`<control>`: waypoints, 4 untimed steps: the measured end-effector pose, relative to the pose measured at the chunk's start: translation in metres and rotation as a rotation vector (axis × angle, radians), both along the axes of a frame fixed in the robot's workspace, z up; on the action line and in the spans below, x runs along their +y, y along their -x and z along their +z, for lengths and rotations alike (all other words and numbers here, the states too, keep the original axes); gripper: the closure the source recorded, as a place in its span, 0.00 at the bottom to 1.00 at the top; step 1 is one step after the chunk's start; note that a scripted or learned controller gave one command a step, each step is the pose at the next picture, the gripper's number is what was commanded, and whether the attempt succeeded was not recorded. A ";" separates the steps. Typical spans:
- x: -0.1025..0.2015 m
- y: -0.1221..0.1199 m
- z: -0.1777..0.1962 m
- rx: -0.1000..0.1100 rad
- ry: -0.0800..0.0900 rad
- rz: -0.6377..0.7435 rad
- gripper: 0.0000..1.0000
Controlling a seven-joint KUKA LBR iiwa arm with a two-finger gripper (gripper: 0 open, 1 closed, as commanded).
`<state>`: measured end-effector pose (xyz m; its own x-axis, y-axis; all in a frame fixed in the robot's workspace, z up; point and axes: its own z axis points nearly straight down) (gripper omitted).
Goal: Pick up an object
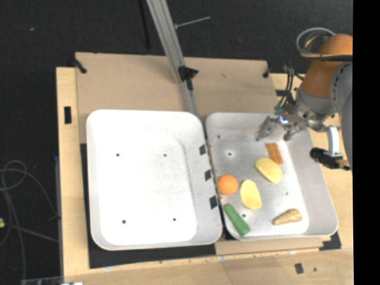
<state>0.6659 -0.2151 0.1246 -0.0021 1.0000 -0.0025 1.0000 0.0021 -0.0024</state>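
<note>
Nothing is picked up yet: the fingers point(276, 129) hang spread wide and empty at twelve o'clock of the orange stick point(274, 153).

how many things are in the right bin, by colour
yellow: 2
orange ball: 1
orange-brown stick: 1
green: 1
tan: 1
total: 6
</note>
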 end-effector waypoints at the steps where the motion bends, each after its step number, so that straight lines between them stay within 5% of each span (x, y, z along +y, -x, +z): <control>1: -0.001 0.000 -0.024 -0.001 0.000 0.002 0.00; 2: -0.002 -0.002 -0.010 -0.007 0.004 0.006 1.00; 4: -0.006 -0.003 0.090 -0.011 0.000 0.003 1.00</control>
<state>0.6687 -0.2213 0.2148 -0.0049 1.0000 -0.0029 1.0000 0.0049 0.0085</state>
